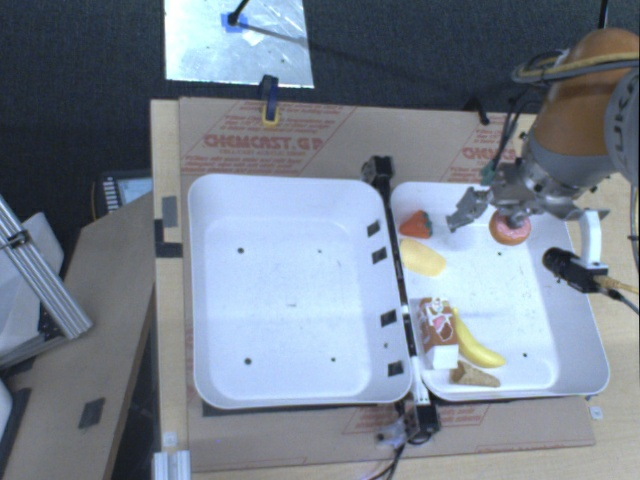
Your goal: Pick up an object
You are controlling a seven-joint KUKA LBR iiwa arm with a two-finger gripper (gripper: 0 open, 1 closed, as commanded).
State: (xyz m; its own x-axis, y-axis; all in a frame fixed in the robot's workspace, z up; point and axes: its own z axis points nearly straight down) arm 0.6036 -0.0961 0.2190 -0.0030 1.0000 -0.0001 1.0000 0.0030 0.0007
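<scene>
The right bin (560,318) holds several small things. A round orange-red piece (511,230) lies near its back wall, directly under my gripper (492,216). The gripper hangs low over the bin, open, one grey finger (465,211) splayed to the left; the round piece sits beside the other finger, not clearly between the two. A red strawberry-like piece (416,225) and a pale yellow lump (422,259) lie to the gripper's left. A brown and white packet (437,328), a banana (480,350) and a tan wedge (473,375) sit at the bin's front left.
The left bin (290,288) stands beside the right one, with a black divider (392,268) between them. A cardboard sheet (300,138) underlies both bins. A shiny metal plate (238,28) lies behind them.
</scene>
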